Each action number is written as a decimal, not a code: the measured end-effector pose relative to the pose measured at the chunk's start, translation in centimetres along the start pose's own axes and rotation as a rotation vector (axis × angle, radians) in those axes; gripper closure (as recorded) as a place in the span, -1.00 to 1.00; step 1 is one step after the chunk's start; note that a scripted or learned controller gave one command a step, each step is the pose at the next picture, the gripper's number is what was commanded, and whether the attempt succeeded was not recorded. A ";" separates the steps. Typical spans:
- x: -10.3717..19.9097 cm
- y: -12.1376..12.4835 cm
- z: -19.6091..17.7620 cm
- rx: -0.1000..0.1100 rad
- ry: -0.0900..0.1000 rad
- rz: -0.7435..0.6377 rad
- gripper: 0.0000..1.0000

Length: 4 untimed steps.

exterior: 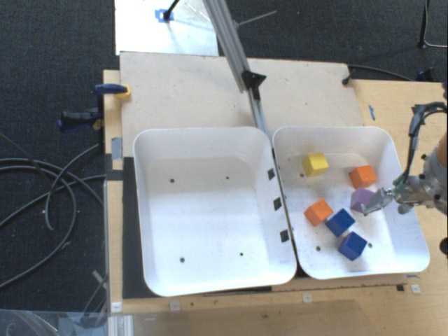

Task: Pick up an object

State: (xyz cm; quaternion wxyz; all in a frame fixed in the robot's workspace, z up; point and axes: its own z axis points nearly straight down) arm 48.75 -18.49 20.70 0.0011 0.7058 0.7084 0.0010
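Gripper closing in on the purple cube

Left bin (161, 187) bare-floored; in the right bin (392, 145), the purple cube (361, 199) sits touching the gripper (378, 203), just to its left (whether it's clamped or loose, I cannot tell).

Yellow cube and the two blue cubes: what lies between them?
In the camera view, an orange cube lies between the yellow cube and the blue cubes.
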 end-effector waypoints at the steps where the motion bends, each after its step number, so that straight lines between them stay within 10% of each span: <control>1: 6.1 5.3 5.4 0.002 0.003 -0.009 -1.00; 2: 10.5 4.9 11.8 0.001 0.003 -0.006 -1.00; 3: 10.2 4.8 10.6 0.001 0.001 -0.002 1.00; 4: 20.4 7.5 1.4 -0.005 0.004 -0.010 1.00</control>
